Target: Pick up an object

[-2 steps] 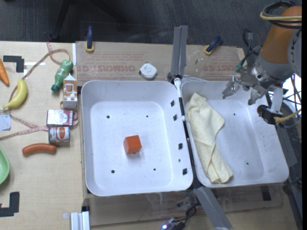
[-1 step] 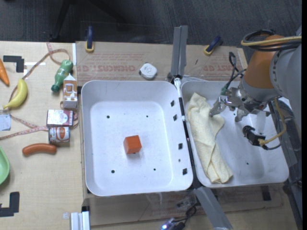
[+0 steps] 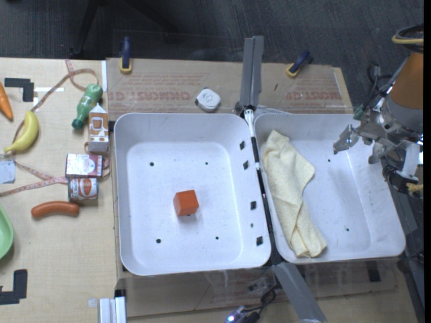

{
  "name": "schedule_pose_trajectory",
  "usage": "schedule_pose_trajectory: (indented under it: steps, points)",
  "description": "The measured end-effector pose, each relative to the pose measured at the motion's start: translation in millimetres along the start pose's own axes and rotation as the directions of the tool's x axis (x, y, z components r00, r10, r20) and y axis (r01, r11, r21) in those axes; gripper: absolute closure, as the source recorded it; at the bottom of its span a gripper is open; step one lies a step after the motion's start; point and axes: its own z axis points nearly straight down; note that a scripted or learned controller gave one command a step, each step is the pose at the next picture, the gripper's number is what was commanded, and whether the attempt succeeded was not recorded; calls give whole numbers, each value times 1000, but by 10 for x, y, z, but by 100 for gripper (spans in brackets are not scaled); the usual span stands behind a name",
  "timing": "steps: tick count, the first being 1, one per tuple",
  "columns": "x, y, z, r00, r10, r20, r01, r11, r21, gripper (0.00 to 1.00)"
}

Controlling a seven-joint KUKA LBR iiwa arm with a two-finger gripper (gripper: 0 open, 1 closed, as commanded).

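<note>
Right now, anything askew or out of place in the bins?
Only the yellow cloth: it lies crumpled along the left side of the right bin, up against the wall. The orange block sits squarely in the left bin.

Overhead light falling bright and even, white bins (image 3: 128, 180) nearly blowing out, orange block (image 3: 186, 202) casting only a faint soft shadow, dark floor (image 3: 202, 12) going murky up top, arm (image 3: 404, 113) blurring slightly at the right edge, mild grain overall
</note>
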Motion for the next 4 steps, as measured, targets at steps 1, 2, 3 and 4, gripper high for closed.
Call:
schedule_pose_trajectory:
  steps: [1, 2, 3, 4]
  points:
    - [905, -220, 576, 995, 100, -1, -100, 995, 3, 0]
    - [359, -25, 350, 985, -175, 0, 175, 985, -1, 0]
    - [172, -112, -556, 999, 33, 0, -33, 999, 1, 0]
    - [710, -249, 568, 1000, -7, -1, 7, 1000, 1, 0]
